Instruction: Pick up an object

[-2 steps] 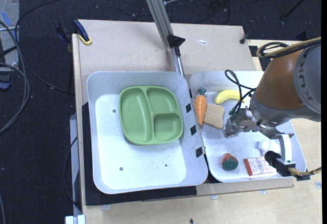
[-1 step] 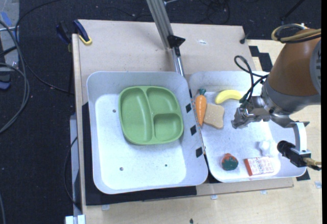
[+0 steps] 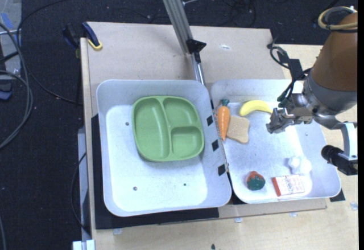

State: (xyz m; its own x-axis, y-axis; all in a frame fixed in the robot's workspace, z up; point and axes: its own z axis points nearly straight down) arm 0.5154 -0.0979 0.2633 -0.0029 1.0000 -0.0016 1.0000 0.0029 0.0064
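Oddly, the red-and-white carton's (image 3: 291,185) print is illegible, and the tool's (image 3: 277,122) spread can't be told.

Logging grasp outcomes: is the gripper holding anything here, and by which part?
Nothing visibly held. The gripper hovers over the right bin, beside the banana.

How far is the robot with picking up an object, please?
Nothing looks picked up yet. The banana, carrot, bread slice and small carton all lie in the right bin. The gripper is over that bin, right of the banana. The grasp and lift remain.
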